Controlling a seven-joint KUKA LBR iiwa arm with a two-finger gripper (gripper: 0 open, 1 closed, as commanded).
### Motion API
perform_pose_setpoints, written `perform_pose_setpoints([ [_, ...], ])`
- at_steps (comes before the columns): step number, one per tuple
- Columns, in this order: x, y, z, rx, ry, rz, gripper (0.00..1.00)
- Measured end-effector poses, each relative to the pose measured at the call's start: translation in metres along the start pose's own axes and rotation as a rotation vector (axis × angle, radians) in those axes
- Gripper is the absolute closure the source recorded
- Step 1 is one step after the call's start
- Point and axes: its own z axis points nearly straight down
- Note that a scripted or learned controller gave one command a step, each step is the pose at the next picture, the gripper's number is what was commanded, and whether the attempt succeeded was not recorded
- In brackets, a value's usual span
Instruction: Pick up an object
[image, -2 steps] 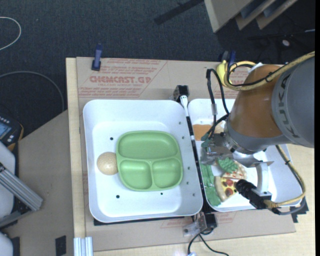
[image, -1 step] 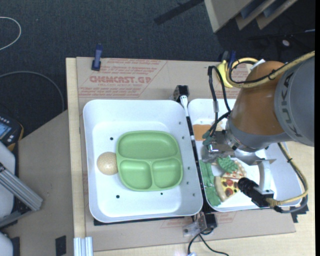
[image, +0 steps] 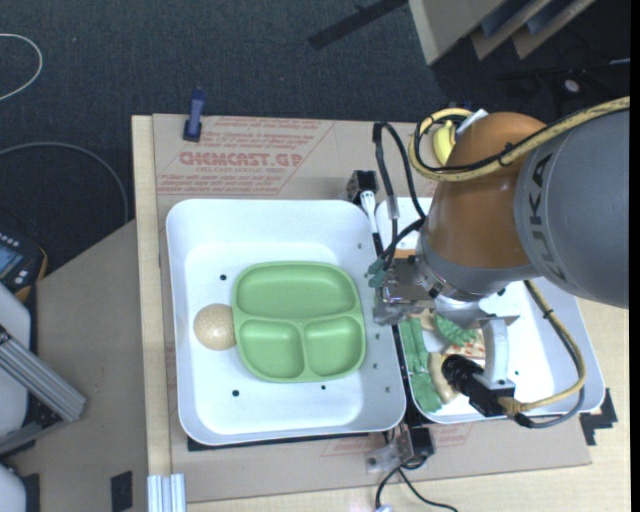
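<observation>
gripper (image: 395, 297): above left bin (image: 200, 250) rim, 3 o'clock of green tray (image: 298, 320); grip state untellable. risk: strikes rim, grasps nothing.

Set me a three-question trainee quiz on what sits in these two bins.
1. True or false: the green three-compartment plastic tray lies in the view's left shallow white bin.
2. Where is the tan round ball? A) against the tray's view-left edge B) inside a tray compartment C) outside the bins
3. Fill in: the grey arm with the orange band hangs over the view's ___ bin.
Key: 1 true; 2 A; 3 right.
</observation>
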Motion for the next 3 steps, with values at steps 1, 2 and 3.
perform_pose_setpoints([
  [1, -0.035, 0.001, -0.31, -0.019, 0.001, 0.005, 1.0],
  [2, -0.147, -0.002, -0.205, 0.012, -0.004, 0.019, 1.0],
  [3, -0.236, -0.002, -0.128, 0.01, -0.002, 0.015, 1.0],
])
